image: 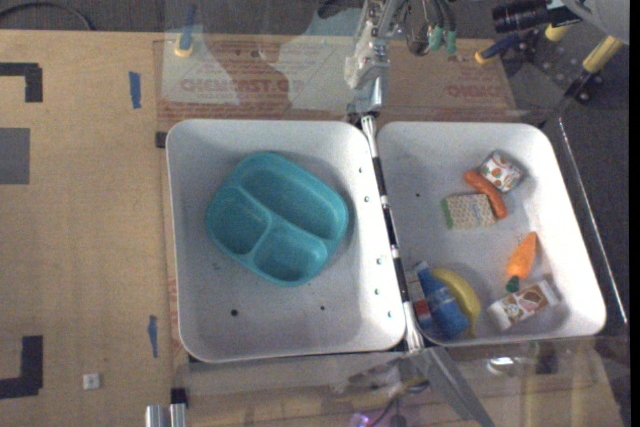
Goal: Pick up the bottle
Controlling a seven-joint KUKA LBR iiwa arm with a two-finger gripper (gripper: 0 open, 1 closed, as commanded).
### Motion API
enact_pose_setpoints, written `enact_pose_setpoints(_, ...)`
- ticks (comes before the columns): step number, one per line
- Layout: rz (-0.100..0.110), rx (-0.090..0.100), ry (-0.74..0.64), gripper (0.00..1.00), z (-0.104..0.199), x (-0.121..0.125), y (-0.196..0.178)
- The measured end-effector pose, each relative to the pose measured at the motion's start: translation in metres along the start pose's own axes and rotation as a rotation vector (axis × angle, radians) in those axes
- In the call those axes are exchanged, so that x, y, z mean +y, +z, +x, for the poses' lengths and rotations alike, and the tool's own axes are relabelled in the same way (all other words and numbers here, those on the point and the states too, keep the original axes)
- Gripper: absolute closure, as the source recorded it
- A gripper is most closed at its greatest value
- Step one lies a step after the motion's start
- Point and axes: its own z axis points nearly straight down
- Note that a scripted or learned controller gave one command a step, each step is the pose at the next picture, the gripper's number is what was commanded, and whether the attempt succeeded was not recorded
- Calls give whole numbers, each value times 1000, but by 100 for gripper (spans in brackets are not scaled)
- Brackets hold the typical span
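Observation:
The bottle (441,301) is blue with a red cap and lies in the front left corner of the right bin (575,215). It rests against a yellow rounded object (464,291). My gripper (368,75) hangs well above and behind the bins, over the back end of the divider between them. It is far from the bottle and I see nothing held in it.
The right bin also holds an orange carrot (521,257), a small carton (524,304), a waffle-patterned piece (470,211), an orange sausage (485,193) and a small box (501,171). A teal divided plate (278,216) lies in the left bin (200,315).

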Motion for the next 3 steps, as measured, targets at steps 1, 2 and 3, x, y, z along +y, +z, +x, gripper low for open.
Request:
enact_pose_setpoints(1, 4, 10, -39, 100, -5, 22, 17)
enact_pose_setpoints(2, 3, 11, 12, 100, -12, 95, 10)
enact_pose_setpoints(3, -2, 1, 12, 100, -14, 96, -3)
